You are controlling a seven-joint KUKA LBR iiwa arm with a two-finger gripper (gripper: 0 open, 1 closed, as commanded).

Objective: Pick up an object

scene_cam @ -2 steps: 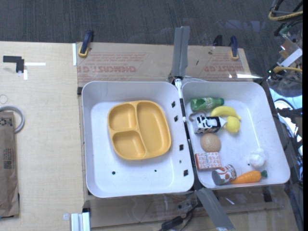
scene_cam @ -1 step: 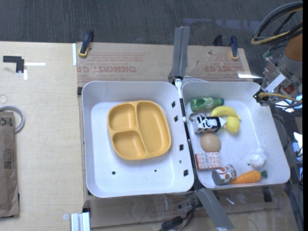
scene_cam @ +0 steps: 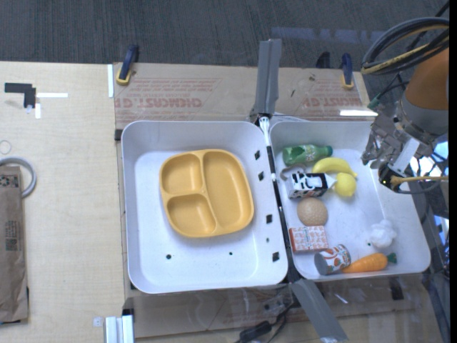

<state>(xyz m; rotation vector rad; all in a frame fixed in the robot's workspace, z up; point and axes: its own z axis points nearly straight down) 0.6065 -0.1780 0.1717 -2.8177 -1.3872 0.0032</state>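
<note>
Two white bins sit side by side on the bench, and the split looks deliberate. The left bin (scene_cam: 143, 191) carries just a yellow divided plate (scene_cam: 207, 191), lying flat near its middle, probably the spot where picked things are meant to land. The right bin (scene_cam: 410, 220) is the supply, with all the small items crowded toward its left and lower parts.

The arm (scene_cam: 428, 84) hangs over the right bin's upper right corner, and its gripper (scene_cam: 389, 156) sits above the rim there, clear of everything; I cannot tell how the claw is set from here.

Among the items, a green bottle (scene_cam: 307, 153) lies on its side at the top, a banana (scene_cam: 335, 166) just beside it, a lemon (scene_cam: 346, 184) touching the banana. Below come a black-and-white carton (scene_cam: 308, 183), a brown round thing (scene_cam: 312, 211), a red box (scene_cam: 308, 239), a can (scene_cam: 332, 259) and a carrot (scene_cam: 365, 263) along the bottom. A white crumpled lump (scene_cam: 382, 232) lies nearest the gripper, so I judge it the easiest first target.
</note>
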